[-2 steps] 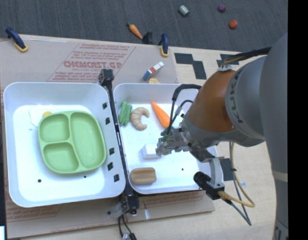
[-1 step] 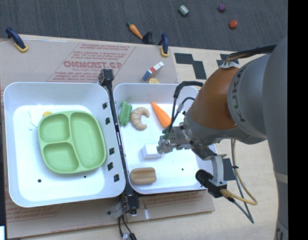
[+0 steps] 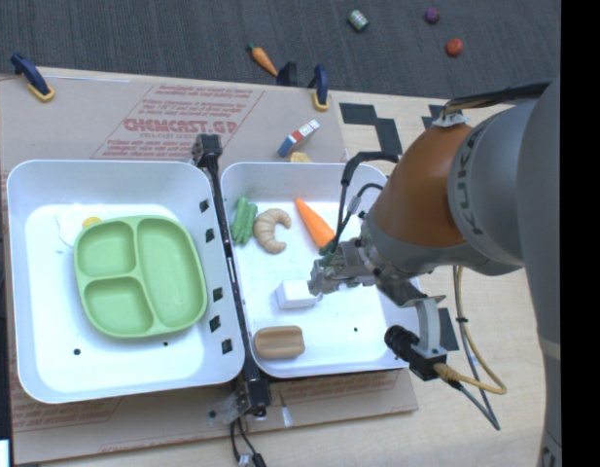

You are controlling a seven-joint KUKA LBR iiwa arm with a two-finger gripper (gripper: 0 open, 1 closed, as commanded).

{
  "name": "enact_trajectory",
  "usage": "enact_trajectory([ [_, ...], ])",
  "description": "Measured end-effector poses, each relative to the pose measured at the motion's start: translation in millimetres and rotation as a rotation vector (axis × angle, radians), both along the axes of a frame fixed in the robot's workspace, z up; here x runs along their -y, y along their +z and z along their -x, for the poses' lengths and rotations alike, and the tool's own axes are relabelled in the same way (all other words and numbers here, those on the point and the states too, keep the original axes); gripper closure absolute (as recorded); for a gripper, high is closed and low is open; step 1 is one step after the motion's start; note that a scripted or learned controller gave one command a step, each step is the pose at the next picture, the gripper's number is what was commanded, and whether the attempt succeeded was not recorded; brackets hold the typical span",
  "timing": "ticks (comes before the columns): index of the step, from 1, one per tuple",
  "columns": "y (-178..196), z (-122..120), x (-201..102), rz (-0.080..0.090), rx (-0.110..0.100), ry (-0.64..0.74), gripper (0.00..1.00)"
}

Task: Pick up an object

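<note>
In the right bin (image 3: 363, 348) lie a green pea pod (image 3: 243, 219), a tan croissant (image 3: 271, 229), an orange carrot (image 3: 316, 222), a white block (image 3: 296, 296) and a brown bread loaf (image 3: 279, 341). My gripper (image 3: 326, 276) hangs low over the bin's middle, just right of the white block and touching or nearly touching its right end. The wrist above hides the fingertips.
The left bin (image 3: 37, 358) holds a green divided plate (image 3: 139, 274) with a yellow piece (image 3: 90, 223) at its top left edge. A small red, white and blue block (image 3: 299, 137) lies on the cardboard behind the bins. Clamps sit along the bench edges; small toys lie on the floor beyond.
</note>
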State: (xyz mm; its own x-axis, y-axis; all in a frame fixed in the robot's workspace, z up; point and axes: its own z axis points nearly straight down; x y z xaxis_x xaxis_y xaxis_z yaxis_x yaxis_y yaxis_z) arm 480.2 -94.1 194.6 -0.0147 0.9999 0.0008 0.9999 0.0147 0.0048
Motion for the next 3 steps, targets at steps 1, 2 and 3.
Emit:
enact_trajectory([
  [1,10,-2,0,0.0,0.003,0.005,1.0],
  [2,14,-13,40,0.001,-0.004,-0.011,1.0],
  [3,46,-105,89,0.002,-0.003,-0.009,1.0],
])
